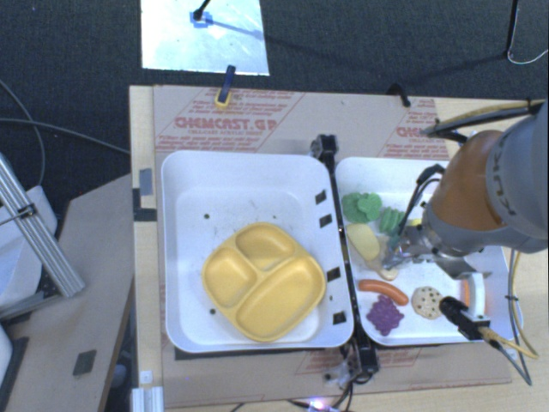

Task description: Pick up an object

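Pincer (pixel 393 260) low in right bin (pixel 480 174), tip at pale yellow piece (pixel 365 242); finger spread cannot be told. Step: reaching for grasp, nothing lifted. Next: close on yellow piece, avoid green toy (pixel 364 206) and sausage (pixel 383 289) nearby.

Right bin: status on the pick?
Gripper low in right bin, by pale yellow piece. Nothing seen held. Sausage, grapes, cookie close around.
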Robot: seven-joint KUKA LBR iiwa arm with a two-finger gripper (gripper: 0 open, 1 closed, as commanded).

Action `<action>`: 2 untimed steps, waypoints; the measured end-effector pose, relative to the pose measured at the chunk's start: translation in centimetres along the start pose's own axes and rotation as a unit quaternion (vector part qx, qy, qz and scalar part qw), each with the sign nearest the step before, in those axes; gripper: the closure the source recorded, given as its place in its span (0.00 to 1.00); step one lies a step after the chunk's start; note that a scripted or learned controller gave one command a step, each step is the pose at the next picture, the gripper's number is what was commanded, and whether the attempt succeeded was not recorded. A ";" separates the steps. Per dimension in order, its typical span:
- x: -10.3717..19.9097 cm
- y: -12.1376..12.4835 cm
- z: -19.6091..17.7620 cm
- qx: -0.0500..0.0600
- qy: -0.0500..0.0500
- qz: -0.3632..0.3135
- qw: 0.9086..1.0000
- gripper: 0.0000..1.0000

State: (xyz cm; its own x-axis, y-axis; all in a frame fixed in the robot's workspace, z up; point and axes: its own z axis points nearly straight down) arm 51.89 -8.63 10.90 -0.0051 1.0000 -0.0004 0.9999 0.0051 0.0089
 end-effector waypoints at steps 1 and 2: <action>0.0 0.1 -1.0 -0.001 0.000 -0.001 1.000 1.00; 0.0 0.1 -2.1 -0.001 0.000 -0.003 1.000 1.00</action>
State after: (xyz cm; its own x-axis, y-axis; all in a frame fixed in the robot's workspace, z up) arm 52.01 -8.63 12.96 -0.0114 0.9999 -0.0001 0.9999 0.0114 0.0115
